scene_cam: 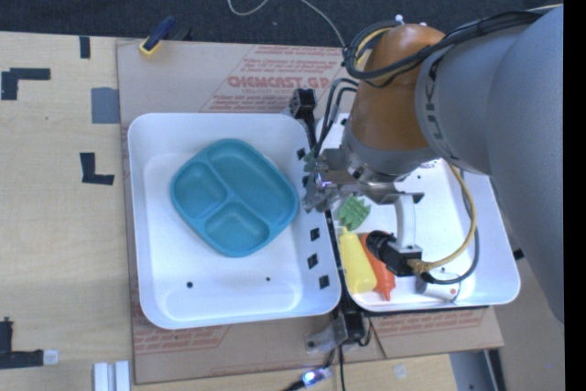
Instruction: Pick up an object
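- The arm [476, 96] reached in from the right and bent down over the right bin [476, 288], its orange band [394, 87] sitting directly above the wrist; that steep downward pose suited a pick from above, since the bins are shallow and open at the top.
- The gripper [343, 197] hung low at the inner edge of the right bin, just over a green leafy item [353, 213]; the wrist body hid the working end, so whether it was open, closed or gripping anything could not be told.
- The likely things to pick lay bunched in the near-left corner of the right bin: the green item, a yellow piece [357, 266] just below it, and an orange-red piece [383, 275] touching the yellow one on its right; being packed against the bin wall probably left little room beside them, which may be why the tool came in so close to the divider.
- A teal divided plate [233, 195] lay flat in the left bin [156, 224], tilted diagonally and well apart from the gripper; it looked too broad and flat for an easy pinch, so the small items seemed the better targets.
- The task appeared not yet done; nothing was seen lifted clear of the bin.
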`<state>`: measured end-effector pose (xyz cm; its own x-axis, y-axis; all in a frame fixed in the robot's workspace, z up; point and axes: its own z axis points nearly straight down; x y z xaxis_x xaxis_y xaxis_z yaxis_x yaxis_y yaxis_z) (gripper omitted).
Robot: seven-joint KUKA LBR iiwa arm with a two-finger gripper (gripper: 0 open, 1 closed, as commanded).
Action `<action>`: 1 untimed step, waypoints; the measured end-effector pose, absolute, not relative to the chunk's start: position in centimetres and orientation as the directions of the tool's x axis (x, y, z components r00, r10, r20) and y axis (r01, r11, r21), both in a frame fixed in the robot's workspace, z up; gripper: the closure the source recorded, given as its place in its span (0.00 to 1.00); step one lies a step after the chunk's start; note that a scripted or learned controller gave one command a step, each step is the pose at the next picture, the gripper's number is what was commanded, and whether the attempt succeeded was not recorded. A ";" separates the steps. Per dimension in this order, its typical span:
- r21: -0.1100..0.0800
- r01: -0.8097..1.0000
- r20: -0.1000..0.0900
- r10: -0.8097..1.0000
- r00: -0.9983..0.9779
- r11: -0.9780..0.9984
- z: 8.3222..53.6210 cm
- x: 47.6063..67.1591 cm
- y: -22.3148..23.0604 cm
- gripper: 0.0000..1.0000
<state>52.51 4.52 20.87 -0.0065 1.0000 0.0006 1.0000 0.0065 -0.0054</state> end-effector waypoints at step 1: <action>-0.004 1.000 0.001 1.000 -0.008 0.008 20.9 53.2 9.9 1.00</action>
